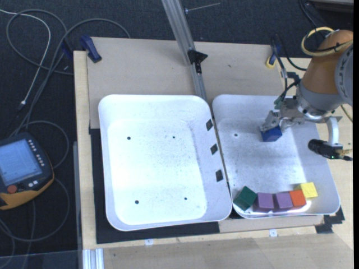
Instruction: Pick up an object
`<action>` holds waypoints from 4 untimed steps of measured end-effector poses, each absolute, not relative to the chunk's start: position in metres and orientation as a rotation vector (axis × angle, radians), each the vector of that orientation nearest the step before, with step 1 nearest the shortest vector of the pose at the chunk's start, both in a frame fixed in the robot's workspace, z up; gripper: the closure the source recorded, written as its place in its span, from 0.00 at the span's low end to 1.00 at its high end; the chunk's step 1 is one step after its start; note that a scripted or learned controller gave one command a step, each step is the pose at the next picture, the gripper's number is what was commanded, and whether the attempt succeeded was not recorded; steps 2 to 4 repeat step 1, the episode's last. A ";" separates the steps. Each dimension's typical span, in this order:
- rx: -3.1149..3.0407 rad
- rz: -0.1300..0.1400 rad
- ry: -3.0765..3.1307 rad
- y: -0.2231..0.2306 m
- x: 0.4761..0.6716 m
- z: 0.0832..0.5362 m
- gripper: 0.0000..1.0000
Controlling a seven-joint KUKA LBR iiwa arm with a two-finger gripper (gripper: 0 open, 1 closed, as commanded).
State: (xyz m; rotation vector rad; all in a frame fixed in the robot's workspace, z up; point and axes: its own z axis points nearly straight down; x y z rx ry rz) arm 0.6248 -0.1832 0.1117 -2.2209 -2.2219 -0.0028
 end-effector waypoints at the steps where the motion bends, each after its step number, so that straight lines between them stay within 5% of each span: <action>1: -2.217 -0.009 -2.231 -0.130 0.617 0.174 1.00; 4: -2.217 -0.009 -2.231 -0.130 0.617 0.174 1.00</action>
